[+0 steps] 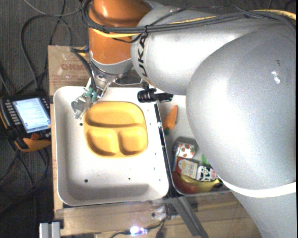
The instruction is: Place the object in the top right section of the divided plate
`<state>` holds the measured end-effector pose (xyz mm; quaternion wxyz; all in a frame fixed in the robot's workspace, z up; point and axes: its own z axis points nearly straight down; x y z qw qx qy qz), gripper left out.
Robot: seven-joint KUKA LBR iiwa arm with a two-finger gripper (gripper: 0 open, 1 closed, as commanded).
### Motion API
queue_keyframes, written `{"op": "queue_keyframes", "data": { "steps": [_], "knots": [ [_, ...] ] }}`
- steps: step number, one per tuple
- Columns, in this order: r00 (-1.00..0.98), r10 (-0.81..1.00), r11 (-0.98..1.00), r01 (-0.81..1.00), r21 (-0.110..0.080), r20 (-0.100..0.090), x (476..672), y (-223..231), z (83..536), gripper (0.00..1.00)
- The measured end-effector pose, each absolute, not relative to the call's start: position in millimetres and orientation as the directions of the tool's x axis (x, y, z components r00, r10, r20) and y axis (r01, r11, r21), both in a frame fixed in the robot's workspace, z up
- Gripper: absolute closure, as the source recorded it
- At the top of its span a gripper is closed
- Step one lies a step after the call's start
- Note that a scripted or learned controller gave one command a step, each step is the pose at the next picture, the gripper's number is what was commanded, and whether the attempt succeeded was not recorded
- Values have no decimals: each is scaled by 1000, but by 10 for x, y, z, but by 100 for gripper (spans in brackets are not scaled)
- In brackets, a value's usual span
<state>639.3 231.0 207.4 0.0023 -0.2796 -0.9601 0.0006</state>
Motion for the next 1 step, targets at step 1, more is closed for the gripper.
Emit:
{"op": "queue_keyframes", "data": {
  "steps": [1],
  "knots": [
    [-862, 507, 862, 507, -5, 3, 5626, 2198, 2239, 100]
  ]
}}
